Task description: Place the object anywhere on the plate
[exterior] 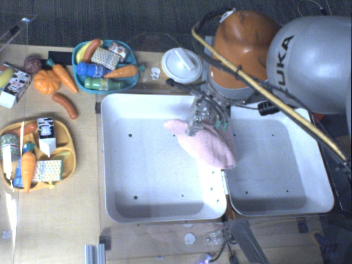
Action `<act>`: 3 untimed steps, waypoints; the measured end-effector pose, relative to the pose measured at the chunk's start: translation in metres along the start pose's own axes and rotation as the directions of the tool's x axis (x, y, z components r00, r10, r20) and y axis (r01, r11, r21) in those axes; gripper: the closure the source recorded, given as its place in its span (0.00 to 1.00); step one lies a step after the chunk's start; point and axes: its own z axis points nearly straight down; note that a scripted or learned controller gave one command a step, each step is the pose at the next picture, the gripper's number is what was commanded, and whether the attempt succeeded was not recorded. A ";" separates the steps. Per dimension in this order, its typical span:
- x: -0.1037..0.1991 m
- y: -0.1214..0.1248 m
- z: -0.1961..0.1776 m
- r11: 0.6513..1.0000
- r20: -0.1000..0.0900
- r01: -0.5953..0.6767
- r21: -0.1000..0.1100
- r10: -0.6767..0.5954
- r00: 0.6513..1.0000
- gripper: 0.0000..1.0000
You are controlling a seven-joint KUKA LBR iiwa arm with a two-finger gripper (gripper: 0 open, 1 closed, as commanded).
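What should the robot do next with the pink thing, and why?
Probably lift a little. The gripper sits at the top edge of the pink cloth, which drapes over the wall between the left bin and the right bin. Raising it would show whether the cloth comes along.

Slanted overhead view of bins [118, 147]

Wooden bench [82, 202] under two white bins [137, 202]

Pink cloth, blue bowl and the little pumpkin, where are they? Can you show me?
pink cloth [206, 146], camera view, middle of the cloth.
blue bowl [133, 83], camera view, its right rim.
pumpkin [46, 82], camera view, middle of its orange body.
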 end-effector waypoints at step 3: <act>0.067 0.079 0.001 0.984 -0.001 0.177 0.000 -0.177 0.984 0.00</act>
